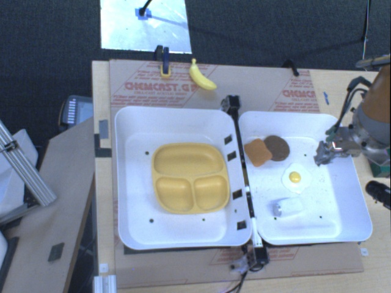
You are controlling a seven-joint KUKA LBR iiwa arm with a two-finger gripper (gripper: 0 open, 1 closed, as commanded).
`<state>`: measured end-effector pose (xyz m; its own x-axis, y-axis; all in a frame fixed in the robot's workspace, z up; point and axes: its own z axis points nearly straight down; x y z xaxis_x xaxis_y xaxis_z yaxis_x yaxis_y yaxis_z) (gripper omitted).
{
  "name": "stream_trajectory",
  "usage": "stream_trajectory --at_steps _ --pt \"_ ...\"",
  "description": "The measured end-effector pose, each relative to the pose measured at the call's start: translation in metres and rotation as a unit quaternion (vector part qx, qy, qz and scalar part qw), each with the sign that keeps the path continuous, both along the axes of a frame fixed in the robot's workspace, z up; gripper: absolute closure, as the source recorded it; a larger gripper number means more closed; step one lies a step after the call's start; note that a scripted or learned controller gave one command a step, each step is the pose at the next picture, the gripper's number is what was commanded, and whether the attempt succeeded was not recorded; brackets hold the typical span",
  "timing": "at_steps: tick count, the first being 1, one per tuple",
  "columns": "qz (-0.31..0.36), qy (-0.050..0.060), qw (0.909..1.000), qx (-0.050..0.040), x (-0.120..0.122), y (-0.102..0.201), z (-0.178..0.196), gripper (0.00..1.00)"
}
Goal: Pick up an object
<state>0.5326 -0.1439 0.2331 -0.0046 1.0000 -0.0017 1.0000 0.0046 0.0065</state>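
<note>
Left of the hand [324, 153], fried egg [294, 178] lies apart

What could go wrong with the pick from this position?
1. The orange piece and brown disc touch or overlap, so a grasp there may shove one aside or catch both.
2. The fried egg looks flat against the right bin floor and may slip out of a pinch.
3. The gripper sits near that bin's right side, off to the right of every item, so closing here would likely catch nothing.
</note>
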Motion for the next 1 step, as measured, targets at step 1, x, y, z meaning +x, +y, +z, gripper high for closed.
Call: stream_trajectory --at_steps 1 --pt "0.003 0.002 1.0 0.0018 0.004 0.059 -0.0094 1.0"
